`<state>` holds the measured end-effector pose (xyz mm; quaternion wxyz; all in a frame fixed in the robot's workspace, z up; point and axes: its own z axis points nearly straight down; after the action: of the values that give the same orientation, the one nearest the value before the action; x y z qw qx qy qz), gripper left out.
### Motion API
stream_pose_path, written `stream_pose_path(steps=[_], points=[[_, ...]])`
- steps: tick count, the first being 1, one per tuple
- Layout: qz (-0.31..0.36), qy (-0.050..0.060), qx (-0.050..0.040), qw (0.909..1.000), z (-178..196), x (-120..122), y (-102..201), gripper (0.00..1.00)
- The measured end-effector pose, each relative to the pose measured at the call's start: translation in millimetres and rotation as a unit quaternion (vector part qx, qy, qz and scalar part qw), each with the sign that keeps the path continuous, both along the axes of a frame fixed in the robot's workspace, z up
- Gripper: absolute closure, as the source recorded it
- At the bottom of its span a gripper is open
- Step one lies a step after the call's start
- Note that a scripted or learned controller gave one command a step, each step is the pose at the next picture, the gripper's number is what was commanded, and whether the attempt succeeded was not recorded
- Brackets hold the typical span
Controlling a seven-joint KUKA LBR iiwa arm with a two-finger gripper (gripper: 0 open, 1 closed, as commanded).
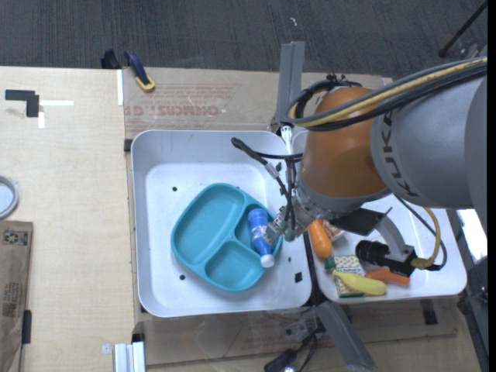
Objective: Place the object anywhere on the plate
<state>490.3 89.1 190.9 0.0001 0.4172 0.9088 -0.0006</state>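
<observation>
the small blue bottle (pixel 260 235) lying on the plate (pixel 205 235) looks light, rigid, slippery, best pinched mid-body; the gripper (pixel 280 227) state is unclear.

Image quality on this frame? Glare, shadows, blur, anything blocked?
Camera view: even overhead light, no blown-out glare on the left white bin; soft shadows under the blue plate and arm; focus acceptably sharp, slight softness on the blue bottle; the arm's orange band blocks much of the right bin and crowds the end effector.

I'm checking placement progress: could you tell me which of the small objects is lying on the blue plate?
The blue bottle, lying across the plate's right rim; the carrot and others sit in the right bin.
</observation>
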Motion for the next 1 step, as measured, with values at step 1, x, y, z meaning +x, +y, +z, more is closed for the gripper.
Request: stream_pose_path(steps=[1], points=[[-0.012, 0.001, 0.0, 0.9999, 0.2, -12.6, -63.7, 1.0]])
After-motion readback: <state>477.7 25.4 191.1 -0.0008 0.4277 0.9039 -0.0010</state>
